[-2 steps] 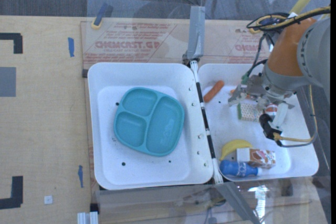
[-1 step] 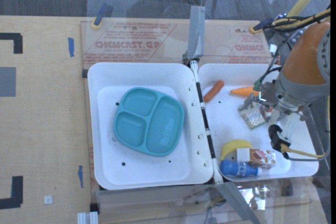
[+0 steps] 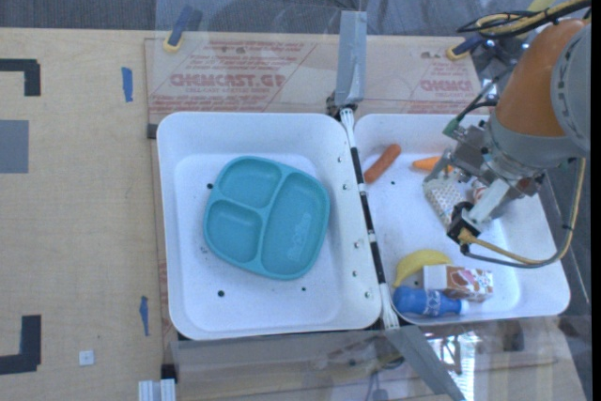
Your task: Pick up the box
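The box [image 3: 458, 282], small, white with red and brown print, lies on its side near the front of the right bin [image 3: 540, 296]. It sits between a yellow banana [image 3: 421, 262] and a blue bottle [image 3: 427, 302]. My gripper [image 3: 445, 196] hangs low over the middle of the right bin, well behind the box and apart from it. A speckled pale patch shows right under the wrist, and I cannot tell what it is.
An orange carrot [image 3: 382, 162] lies at the back of the right bin, with a smaller orange piece [image 3: 424, 163] beside it. The left bin [image 3: 178, 155] holds a teal divided plate [image 3: 267, 217]. A raised rim [image 3: 362, 202] separates the bins.
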`<state>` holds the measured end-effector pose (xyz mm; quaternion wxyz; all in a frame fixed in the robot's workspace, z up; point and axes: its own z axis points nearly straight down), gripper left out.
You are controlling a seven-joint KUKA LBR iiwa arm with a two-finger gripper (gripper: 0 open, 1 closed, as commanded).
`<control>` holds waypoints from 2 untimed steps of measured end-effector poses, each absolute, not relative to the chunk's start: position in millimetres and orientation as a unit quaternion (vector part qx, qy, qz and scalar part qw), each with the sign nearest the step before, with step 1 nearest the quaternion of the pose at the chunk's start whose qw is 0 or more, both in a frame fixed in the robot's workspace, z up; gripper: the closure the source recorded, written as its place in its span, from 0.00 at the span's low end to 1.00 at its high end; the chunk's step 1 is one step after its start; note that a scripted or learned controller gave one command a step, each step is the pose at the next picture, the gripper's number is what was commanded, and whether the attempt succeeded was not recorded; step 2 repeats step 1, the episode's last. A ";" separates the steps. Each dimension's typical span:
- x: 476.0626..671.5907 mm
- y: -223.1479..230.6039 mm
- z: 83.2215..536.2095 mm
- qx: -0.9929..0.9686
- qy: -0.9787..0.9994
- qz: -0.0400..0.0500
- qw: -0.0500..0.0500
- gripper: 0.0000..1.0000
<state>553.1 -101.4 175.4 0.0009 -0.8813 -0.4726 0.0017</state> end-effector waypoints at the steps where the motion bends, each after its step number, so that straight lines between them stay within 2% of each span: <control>1: 553.9 -133.9 87.4 -0.892 -0.452 -0.001 0.001 0.00; 2: 553.9 -133.9 87.4 -0.892 -0.452 -0.001 0.001 0.00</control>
